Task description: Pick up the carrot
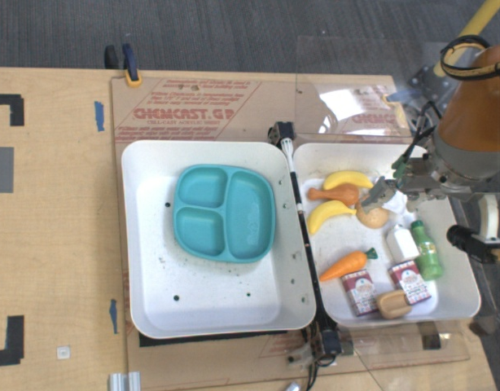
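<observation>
The orange carrot (345, 265) with a green top lies slantwise in the lower middle of the right bin (470, 300), its green end pointing up and right. My gripper (382, 194) hangs over the upper part of that bin, above a tan potato (372, 216). It is well up and to the right of the carrot and does not touch it. The grey arm with its orange band (478, 104) reaches in from the right.
Around the carrot lie two bananas (328, 213), a brown drumstick (335, 194), a white bottle (402, 241), a green bottle (426, 252), two red cartons (360, 290) and a bread roll (394, 304). A teal divided plate (225, 214) sits in the left bin (152, 300).
</observation>
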Controlling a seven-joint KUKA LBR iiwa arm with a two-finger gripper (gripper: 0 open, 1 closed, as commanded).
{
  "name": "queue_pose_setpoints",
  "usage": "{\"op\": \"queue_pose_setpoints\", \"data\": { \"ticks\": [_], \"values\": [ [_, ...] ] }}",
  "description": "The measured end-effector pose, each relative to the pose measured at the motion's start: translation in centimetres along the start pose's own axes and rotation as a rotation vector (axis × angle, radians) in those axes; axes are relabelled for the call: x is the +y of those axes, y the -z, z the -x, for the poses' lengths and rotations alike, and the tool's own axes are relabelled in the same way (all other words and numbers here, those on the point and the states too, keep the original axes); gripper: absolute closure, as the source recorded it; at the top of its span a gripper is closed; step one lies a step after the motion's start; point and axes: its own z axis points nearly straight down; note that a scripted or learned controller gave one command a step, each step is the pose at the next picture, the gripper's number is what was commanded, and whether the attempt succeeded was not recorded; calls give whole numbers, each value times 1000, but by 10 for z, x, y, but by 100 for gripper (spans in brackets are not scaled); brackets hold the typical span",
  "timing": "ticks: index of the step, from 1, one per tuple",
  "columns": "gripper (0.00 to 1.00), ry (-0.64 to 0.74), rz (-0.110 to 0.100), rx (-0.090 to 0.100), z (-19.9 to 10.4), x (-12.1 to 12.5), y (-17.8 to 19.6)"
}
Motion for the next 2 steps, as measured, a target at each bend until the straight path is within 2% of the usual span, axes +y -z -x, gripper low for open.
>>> {"op": "queue_pose_setpoints", "data": {
  "ticks": [1,2],
  "values": [
    [0,-93,12,-3,-23,-20,-111],
    [0,-158,22,-3,-23,-59,-118]
  ]
}}
